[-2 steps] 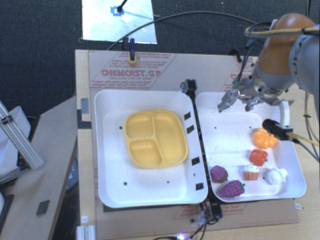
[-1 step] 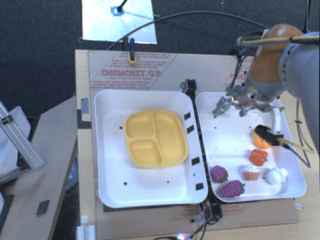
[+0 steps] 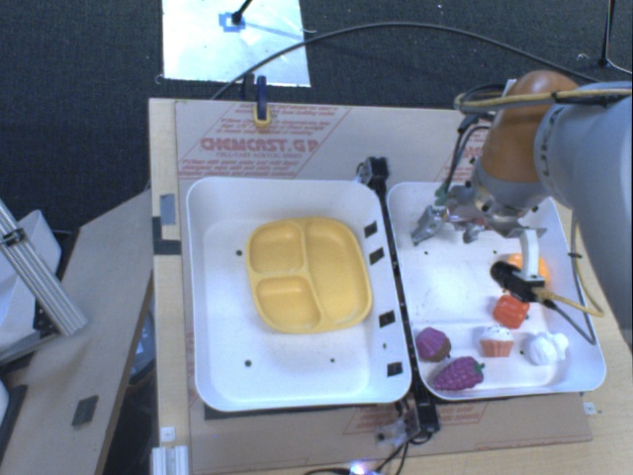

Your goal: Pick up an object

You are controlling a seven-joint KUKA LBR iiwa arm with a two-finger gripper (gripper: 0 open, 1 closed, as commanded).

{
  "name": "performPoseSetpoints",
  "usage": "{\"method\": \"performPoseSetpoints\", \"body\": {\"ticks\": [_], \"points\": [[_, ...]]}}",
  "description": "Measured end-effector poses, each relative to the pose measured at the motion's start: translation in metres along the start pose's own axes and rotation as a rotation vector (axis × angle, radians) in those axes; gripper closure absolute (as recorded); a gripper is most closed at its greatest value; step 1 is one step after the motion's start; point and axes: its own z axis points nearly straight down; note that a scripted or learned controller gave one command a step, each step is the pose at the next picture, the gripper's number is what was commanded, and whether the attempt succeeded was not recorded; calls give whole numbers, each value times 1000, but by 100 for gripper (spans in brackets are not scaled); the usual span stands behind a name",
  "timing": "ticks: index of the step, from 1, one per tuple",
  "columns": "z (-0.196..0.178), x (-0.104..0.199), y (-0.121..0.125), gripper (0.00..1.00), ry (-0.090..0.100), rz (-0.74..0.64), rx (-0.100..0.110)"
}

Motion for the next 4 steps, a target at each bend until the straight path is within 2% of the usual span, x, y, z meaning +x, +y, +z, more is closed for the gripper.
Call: {"method": "performPoseSetpoints", "body": {"ticks": [1,2,3,4], "points": [[23,0,1,0,0,1,-1],[11,0,2,100,0,1,-5],[-38,-3,-5,100,-1,3,-7],[-96,1,5,100,-1,-3,-7]]}}
